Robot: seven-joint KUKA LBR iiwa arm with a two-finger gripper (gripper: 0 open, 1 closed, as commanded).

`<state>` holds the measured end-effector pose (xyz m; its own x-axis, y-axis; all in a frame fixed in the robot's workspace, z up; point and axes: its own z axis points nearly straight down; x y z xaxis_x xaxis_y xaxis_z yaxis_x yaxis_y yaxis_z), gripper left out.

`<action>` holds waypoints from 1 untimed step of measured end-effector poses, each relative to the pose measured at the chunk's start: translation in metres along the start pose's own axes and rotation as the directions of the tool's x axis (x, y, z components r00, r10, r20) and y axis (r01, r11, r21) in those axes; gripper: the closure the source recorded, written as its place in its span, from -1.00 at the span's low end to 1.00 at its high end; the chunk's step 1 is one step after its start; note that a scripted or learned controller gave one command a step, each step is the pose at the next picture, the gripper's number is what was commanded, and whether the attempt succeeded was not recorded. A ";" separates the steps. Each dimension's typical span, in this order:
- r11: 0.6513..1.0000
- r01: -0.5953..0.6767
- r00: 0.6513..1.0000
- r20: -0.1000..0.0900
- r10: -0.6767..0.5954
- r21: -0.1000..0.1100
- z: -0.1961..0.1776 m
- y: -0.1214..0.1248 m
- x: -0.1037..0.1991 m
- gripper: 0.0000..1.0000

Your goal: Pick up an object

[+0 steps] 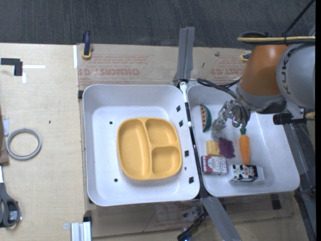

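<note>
In the camera view, two shallow white bins sit side by side on the tabletop (45, 99). The left bin (95, 149) holds a yellow divided plate (149, 148) with three compartments, lying flat near the bin's middle. The right bin (273, 169) holds the toy food items. A watermelon slice (205, 117) lies near that bin's left wall. Below it, a yellow cheese piece (212, 147) touches a purple bunch of grapes (226, 147) on its right. A carrot (244, 147) with a green top lies lengthwise just to the right of the grapes. Nearer the front wall, a small red carton (214, 164) sits beside a black-and-white milk carton (244, 173).

The grey arm (296, 74) with its orange band reaches in from the right, and the jaws (228, 115) hang over the upper part of the right bin, between the watermelon slice and the carrot's green top. The metal fingers (219, 120) look spread apart, with nothing seen between them.

On the tabletop's left lie a grey tape ring (22, 143) and, lower down, scissors (9, 209). A blue-handled clamp (87, 44) stands at the cardboard's upper edge.
</note>
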<state>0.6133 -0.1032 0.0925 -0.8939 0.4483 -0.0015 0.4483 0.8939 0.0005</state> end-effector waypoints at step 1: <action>0.955 -0.297 0.955 0.001 0.297 0.001 0.000 0.003 -0.007 1.00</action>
<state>0.6205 -0.1038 0.0922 -0.7206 0.6934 -0.0027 0.6934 0.7206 0.0002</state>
